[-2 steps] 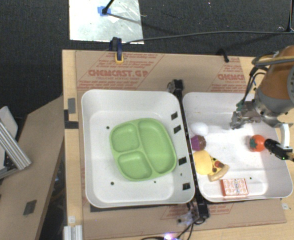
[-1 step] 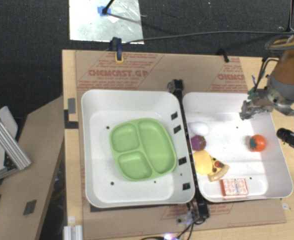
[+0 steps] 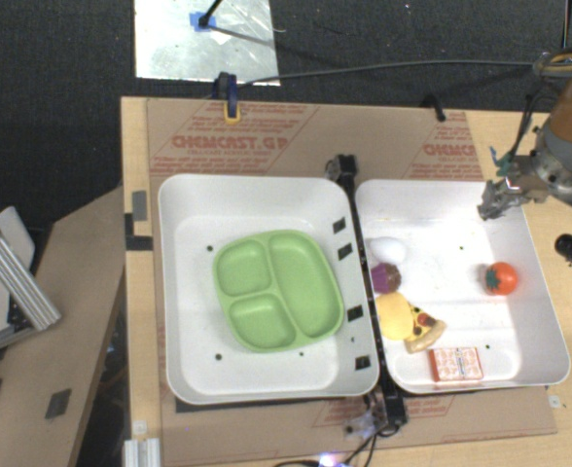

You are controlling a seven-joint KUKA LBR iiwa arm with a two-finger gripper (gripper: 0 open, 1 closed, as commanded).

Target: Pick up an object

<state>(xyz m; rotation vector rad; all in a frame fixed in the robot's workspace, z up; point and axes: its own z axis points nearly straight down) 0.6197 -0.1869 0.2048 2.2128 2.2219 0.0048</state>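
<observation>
Two shallow white plastic bins are seen from above, set side by side on a cardboard-covered counter (image 3: 267,134).

The left bin (image 3: 184,261) holds one thing: a pale green plastic divided plate (image 3: 278,290) with three compartments, laid flat in the middle.

The right bin (image 3: 549,353) holds the loose items offered for picking, five by count. A small white egg-shaped object (image 3: 387,250), a dark purple round object (image 3: 386,278), and a yellow soft toy with an orange patch (image 3: 403,319) are clustered against the divider. A red and white patterned flat packet (image 3: 456,363) lies near the front wall. A small orange-red tomato-like ball (image 3: 501,277) sits apart on the right, the likeliest clean target.

The grey metal gripper (image 3: 497,198) is positioned over the bin's back right corner, above and apart from every item. Whether its jaws are wide or narrow cannot be told; nothing is seen between them.
</observation>
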